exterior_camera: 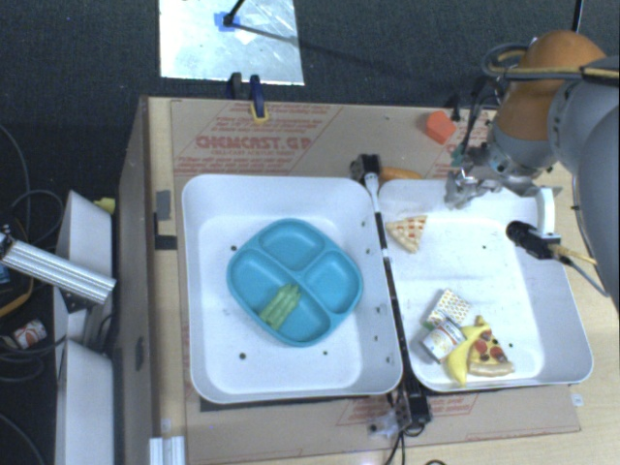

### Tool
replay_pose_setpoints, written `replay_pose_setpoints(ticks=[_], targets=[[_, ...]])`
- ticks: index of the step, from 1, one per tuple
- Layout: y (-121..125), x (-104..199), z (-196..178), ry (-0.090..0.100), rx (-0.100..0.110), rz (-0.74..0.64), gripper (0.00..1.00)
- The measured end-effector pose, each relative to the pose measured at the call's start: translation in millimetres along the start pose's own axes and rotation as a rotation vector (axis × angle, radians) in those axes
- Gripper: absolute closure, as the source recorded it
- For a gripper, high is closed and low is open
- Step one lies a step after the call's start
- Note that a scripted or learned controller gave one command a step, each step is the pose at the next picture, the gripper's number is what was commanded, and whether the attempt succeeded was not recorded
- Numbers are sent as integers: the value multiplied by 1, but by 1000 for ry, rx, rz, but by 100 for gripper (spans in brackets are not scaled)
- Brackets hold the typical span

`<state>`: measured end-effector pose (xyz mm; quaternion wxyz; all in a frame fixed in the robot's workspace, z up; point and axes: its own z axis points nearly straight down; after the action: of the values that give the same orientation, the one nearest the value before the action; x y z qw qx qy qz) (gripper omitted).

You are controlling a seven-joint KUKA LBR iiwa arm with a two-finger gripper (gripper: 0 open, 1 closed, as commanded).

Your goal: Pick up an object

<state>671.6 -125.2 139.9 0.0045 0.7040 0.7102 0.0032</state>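
Hand (463, 190) hovering at right bin's (567, 303) far edge, grip state unreadable | pizza wedge (408, 232) lying nearest, just down-left, tip pointing down | next: dropping toward it

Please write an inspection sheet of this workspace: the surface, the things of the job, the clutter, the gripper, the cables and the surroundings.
Surface: bench bearing left bin and right bin.
Job's things: waffle wedge, pizza slice, banana, small packets in right bin; blue divided plate with green piece in left bin.
Clutter: orange block on bench behind right bin.
Gripper: gripper above right bin's far edge, holding nothing seen.
Cables: black cables at left.
Surroundings: foil sheet on dark floor.
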Motion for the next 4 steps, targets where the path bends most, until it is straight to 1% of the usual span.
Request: replay_pose_setpoints(ticks=[1,2,3,4], targets=[[0,0,0,0,0,0,0],[-3,18,34,2,9,4,0],[1,20,49,-3,-3,4,0],[-7,42,54,0,6,4,0]])
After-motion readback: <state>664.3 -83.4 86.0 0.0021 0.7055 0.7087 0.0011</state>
